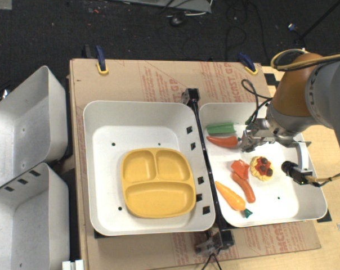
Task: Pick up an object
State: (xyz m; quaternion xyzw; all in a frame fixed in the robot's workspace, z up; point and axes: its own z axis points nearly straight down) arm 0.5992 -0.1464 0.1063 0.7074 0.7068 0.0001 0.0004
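Two glossy white bins [97, 151]; smooth yellow compartment tray [157, 183]; plastic carrot [232, 196].

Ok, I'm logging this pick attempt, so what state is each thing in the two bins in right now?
Yellow tray: lying flat in the left bin, its three compartments bare.
Green piece: lying in the right bin, near the divider.
Red pepper: lying beside the green piece.
Red sausage: lying flat.
Carrot: lying flat, green end at the front.
Tart: resting upright.
Gripper: low in the right bin, beside the red pepper.

Arm [305, 94] in from right, bent down; end effector [250, 141] low (fingers unclear).
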